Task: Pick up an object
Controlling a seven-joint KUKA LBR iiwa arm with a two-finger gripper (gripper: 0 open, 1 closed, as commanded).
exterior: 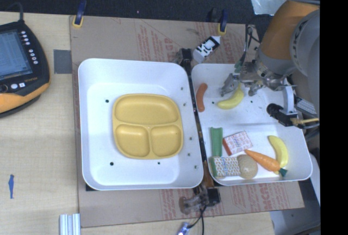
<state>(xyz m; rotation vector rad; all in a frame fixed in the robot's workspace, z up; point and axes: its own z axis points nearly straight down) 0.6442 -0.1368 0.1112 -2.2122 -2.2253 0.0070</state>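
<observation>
Gripper (235,87): hanging low over the far part of the right bin (255,114), its fingers pointing down toward the bin floor; whether they are apart or together I cannot tell.
Banana under the tool (232,100): lying just below the fingertips and a little toward the camera; touching or merely close cannot be told, and nothing is showing between the fingers.
Sausage (201,96): lying to the tool's left, near the wall shared by the two bins.
Second banana (279,150): lying well toward the camera and to the right of the tool, by the bin's right wall.
Carrot (262,160): resting beside the second banana, slanting toward the near corner.
Red-and-white packet (237,142): sitting nearer the camera than the tool, mid-bin.
Green strip (216,141): lying left of the packet.
Patterned packet (225,166) and a pale round item (247,167): sitting along the near wall.
Left bin (95,119): standing well left of the tool, bearing a yellow divided tray (148,124).
</observation>
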